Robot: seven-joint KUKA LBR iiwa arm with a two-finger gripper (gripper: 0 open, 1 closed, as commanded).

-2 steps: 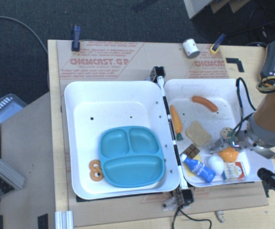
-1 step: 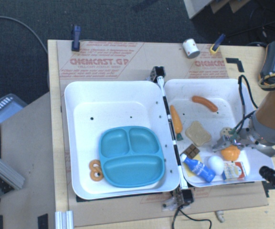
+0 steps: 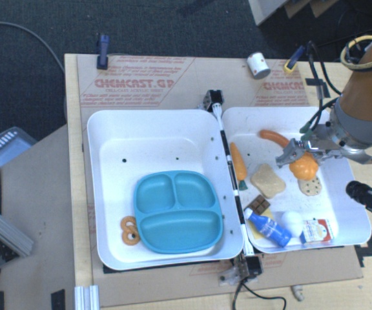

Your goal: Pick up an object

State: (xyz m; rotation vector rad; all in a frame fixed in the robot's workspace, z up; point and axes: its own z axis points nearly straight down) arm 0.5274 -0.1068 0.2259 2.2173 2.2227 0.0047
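The orange fruit (image 3: 304,166) sits in the right bin (image 3: 360,228), directly under the gripper (image 3: 299,148), at its tip. Looks like a small rounded toy fruit w/ a smooth skin: prob light, fairly stiff, and slippery on the curve, so it could squirt out sideways if pinched off-centre. Best hold, in my judgement, is across its widest part, fingers on opposite sides, low enough to get past the bulge.

Gripper state: can't tell. Grey linkage is visible above the fruit, but the tips merge w/ it, so no call on whether it has the fruit or just hovers over it.

Outward from the gripper: round cracker (image 3: 312,186) just below the fruit, nearly touching. Tan bread slice (image 3: 268,180) to the gripper's left and slightly below. Orange sausage-like piece (image 3: 274,137) just left and above. Carrot (image 3: 238,161) further left, along the divider. Lower down: brown chocolate piece (image 3: 259,205), blue bottle (image 3: 269,230), white ball-like item (image 3: 292,221), small carton (image 3: 316,230) w/ red print, too small to read.

Well away in the left bin (image 3: 108,141): blue divided plate (image 3: 176,210) w/ a pretzel (image 3: 130,230) beside it.

Readable writing: board (image 3: 141,76) under the bins carries red print, approx "CHEMCAST GP", repeated behind the right bin.
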